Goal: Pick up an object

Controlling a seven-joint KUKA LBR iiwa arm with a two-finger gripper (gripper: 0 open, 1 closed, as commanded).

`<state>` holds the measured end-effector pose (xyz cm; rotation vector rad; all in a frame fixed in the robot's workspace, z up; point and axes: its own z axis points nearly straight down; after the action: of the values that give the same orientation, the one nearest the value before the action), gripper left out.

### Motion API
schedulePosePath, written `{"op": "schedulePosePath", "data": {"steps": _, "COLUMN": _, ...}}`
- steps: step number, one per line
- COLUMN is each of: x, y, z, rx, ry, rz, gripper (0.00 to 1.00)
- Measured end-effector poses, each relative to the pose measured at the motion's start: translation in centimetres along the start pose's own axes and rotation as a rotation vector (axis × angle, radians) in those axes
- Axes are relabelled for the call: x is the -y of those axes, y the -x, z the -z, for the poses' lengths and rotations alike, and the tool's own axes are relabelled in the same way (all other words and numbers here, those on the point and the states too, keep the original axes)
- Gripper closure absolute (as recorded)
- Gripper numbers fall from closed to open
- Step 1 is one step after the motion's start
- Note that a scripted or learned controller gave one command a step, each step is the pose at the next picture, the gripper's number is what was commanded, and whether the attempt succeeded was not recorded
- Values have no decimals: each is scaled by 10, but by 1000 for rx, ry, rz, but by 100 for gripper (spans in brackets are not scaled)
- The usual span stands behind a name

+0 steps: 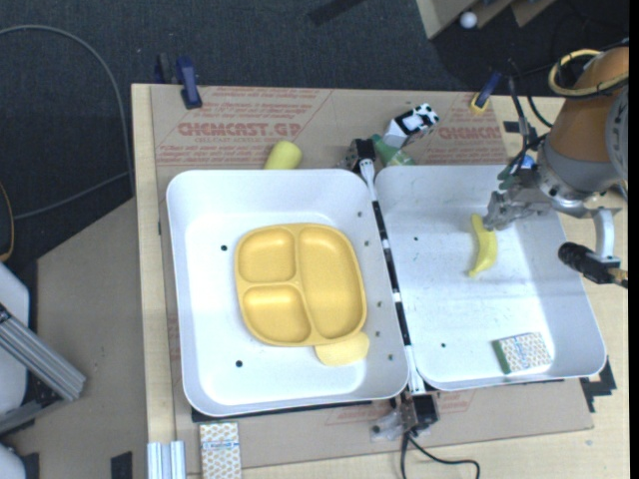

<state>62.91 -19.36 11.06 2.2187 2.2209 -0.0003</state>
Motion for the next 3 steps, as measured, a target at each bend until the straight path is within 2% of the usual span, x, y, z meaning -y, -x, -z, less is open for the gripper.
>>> {"op": "schedulePosePath", "data": {"steps": 1, "x": 0, "y": 0, "z": 0, "rx": 0, "ry": -1, "rz": 0, "gripper": 0}}
{"op": "schedulePosePath", "data": {"steps": 2, "x": 15, "y": -28, "z": -26, "rx": -3, "ry": -4, "rz": 0, "gripper": 0}}
{"op": "schedulePosePath", "data": {"steps": 3, "x": 14, "y": -28, "z": -16, "rx": -2, "ry": -1, "rz": 0, "gripper": 100}}
